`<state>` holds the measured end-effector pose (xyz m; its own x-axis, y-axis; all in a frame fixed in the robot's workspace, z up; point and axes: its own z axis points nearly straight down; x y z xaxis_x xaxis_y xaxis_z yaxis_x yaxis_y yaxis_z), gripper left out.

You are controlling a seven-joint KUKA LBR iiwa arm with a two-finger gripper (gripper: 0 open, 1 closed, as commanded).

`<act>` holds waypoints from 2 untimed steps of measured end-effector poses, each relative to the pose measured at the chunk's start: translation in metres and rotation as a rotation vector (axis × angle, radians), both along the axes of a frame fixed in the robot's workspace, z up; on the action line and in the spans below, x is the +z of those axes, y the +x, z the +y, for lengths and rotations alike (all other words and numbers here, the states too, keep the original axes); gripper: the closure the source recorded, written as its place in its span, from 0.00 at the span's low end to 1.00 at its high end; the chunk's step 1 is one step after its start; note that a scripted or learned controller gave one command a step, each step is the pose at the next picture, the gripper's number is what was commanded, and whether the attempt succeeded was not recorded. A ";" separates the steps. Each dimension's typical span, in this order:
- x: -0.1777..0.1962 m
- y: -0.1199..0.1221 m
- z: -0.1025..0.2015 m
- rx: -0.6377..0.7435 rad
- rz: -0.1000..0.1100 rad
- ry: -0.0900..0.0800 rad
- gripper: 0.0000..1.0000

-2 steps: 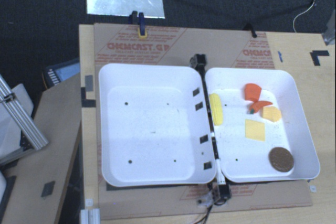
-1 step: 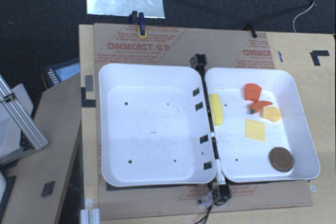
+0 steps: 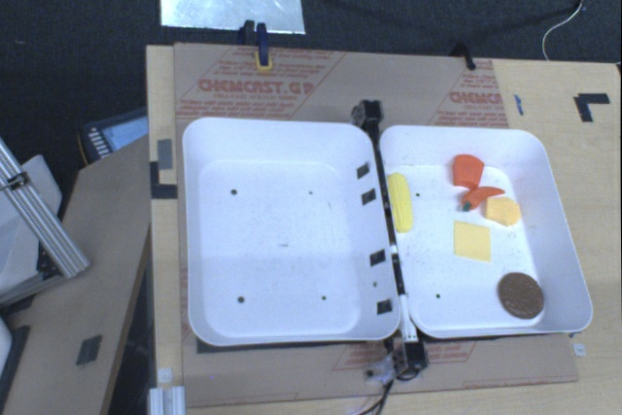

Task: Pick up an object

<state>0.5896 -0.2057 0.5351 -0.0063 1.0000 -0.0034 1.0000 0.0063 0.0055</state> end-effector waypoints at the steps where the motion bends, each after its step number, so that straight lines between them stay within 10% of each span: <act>1: -0.001 0.061 0.001 0.001 0.002 0.002 1.00; 2: 0.001 0.080 0.000 -0.001 0.000 0.001 1.00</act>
<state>0.6693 -0.2057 0.5358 -0.0057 1.0000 -0.0028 1.0000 0.0057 0.0052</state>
